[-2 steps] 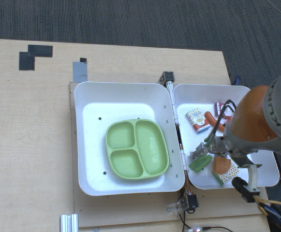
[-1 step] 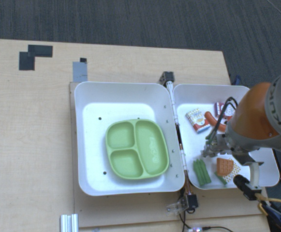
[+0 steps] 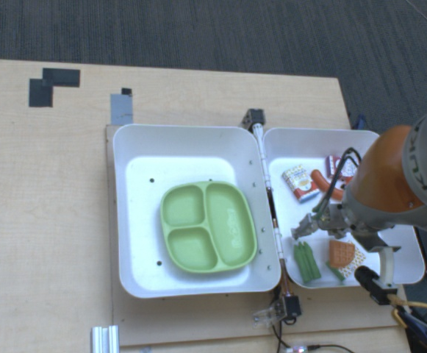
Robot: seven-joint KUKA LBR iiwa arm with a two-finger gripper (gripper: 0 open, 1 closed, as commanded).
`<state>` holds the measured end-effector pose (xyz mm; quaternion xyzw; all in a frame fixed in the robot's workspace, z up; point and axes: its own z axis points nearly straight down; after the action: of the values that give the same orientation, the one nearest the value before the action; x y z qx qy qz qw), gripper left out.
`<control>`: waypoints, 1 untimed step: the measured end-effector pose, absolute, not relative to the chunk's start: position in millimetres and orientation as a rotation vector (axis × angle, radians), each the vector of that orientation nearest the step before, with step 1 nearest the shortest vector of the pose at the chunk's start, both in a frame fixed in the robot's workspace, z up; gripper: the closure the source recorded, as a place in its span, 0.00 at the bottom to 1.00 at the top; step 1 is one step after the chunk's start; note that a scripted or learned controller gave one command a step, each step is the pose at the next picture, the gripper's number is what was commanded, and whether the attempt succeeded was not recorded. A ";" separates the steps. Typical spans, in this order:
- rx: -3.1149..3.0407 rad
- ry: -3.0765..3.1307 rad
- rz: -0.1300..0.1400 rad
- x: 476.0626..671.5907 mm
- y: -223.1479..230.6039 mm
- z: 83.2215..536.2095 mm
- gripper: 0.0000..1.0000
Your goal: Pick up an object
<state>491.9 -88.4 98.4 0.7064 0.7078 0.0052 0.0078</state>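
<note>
The green pickle-like object (image 3: 306,261) lies in the right bin (image 3: 286,169) near its front wall, long axis running roughly front to back. The arm (image 3: 389,179) bends in from the right, its gripper (image 3: 309,228) low just above the object.

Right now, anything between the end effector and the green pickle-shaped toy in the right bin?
Nothing visible. The end effector hangs just above and left of the green pickle-shaped toy in the right white bin, with bare bin floor between them. The orange waffle-like toy lies to the pickle's right, clear of the path.
</note>
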 end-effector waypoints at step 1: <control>2.205 2.212 0.021 493.4 -87.7 108.9 1.00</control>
<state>493.4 -87.7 108.9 0.7059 0.7082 0.0067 0.0091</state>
